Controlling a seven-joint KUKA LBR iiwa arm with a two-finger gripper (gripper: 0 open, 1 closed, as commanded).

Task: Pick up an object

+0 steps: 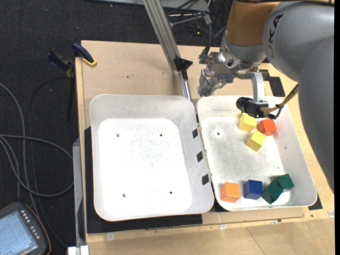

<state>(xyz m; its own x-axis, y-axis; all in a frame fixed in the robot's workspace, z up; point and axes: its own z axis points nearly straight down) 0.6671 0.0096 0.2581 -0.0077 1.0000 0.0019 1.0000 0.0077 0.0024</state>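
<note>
Starting at the left, we are looking at the left bin (101, 142), a white tray with just a few specks and small dots on its floor. Next to it, touching along the middle, we are seeing the right bin (223, 163), and this is where the blocks are sitting. Near its front edge we are finding an orange block (230, 191), then a blue block (253, 189), then two green blocks (278, 187) pressed close together in the corner. Farther back we are spotting two yellow blocks (250, 132), one a little in front of the other, with a red-orange block (266, 126) just beside the back one. Above the back rim of this bin, our gripper (208, 87) is hanging in the air at the end of the big grey and orange arm (276, 25). We are not seeing anything in it, and it is too dark and blurry for us to tell how it is set. So we are thinking we are at the very first step: getting over a block. Next we are needing to slide toward the front and right, over one block, maybe the front yellow one since it is standing a bit apart, and then go down around it.
</note>
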